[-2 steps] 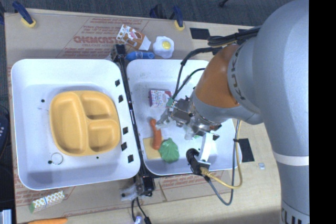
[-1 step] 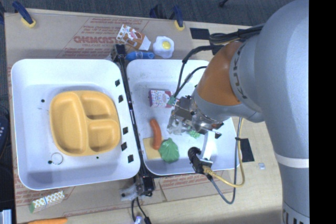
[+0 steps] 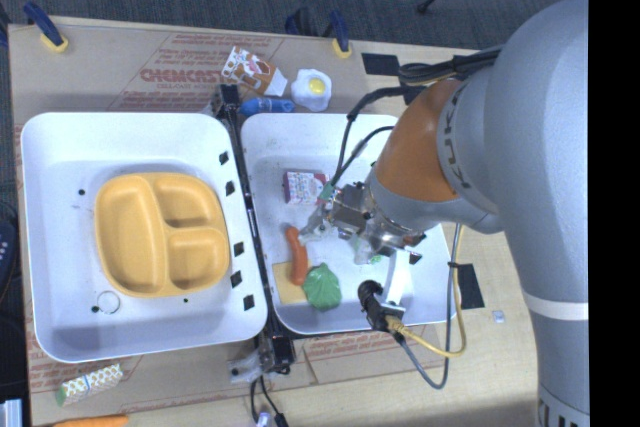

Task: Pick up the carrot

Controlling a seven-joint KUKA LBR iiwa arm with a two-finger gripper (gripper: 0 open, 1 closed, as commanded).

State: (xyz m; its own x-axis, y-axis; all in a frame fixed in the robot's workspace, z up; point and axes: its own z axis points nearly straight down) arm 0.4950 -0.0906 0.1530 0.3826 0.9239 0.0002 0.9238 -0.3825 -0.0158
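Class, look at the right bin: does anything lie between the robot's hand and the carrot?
Nothing visible does. The hand hovers just right of the carrot, with bare bin floor between. The green vegetable sits below, off that path.

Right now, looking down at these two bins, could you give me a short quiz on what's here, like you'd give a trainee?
1. True or false: the carrot lies in the same bin as the yellow tray.
2. What lies next to the carrot's lower end? A) the green leafy vegetable B) a blue bottle C) a spoon
3. Fill in: the gripper is above the ____ bin.

Key: 1 false, the carrot is in the right bin and the tray is in the left one; 2 A; 3 right.
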